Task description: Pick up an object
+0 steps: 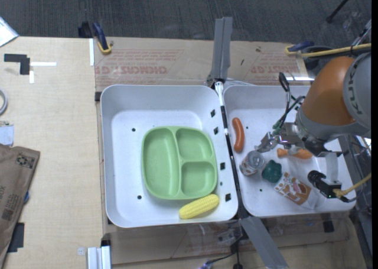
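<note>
In the right bin (260, 99) lie a red-orange sausage (238, 134), a small silver can (254, 162), a dark green toy (272, 171), an orange carrot (295, 154) and a printed packet (292, 188). My gripper (270, 142) hangs over the middle of this bin, just above and right of the can, between the sausage and the carrot. It stands open and nothing sits between its fingers. The arm's grey and orange wrist (331, 93) hides part of the bin's right side.
The left bin (118, 143) holds a green divided plate (179, 162) and a yellow corn cob (199, 206) near its front edge. A raised divider (223, 138) separates the two bins. Cables and a black fitting (322, 182) trail by the right bin's front right corner.
</note>
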Controlling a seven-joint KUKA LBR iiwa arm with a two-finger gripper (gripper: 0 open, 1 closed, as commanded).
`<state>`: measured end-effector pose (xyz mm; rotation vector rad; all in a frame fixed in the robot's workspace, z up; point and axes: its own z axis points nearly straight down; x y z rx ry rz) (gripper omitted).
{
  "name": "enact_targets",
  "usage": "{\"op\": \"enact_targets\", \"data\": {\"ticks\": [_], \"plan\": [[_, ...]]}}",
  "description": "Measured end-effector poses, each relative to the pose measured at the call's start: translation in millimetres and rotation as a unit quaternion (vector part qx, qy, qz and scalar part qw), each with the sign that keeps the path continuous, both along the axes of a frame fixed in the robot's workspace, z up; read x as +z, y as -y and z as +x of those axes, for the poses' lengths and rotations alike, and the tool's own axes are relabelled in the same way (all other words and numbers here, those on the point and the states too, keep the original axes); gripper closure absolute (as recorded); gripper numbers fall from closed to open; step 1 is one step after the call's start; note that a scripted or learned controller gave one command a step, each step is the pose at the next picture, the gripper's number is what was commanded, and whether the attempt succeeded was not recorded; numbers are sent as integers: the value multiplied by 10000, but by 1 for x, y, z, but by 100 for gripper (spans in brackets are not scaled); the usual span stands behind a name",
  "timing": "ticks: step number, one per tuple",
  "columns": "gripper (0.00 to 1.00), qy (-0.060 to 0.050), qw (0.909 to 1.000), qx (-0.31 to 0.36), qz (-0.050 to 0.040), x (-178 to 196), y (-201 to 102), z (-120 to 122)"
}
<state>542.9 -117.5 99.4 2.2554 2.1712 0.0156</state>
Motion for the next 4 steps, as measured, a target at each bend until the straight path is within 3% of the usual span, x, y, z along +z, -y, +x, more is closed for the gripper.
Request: {"op": "enact_targets", "data": {"ticks": [1, 2, 3, 4], "plan": [[0, -83, 9896, -1434, 17, -8, 75, -43], [0, -79, 9860, -1665, 14, -8, 80, 40], [0, -73, 9894, -1451, 31, -7, 83, 84], [0, -72, 9805, -1964, 10, 4, 62, 116]]}}
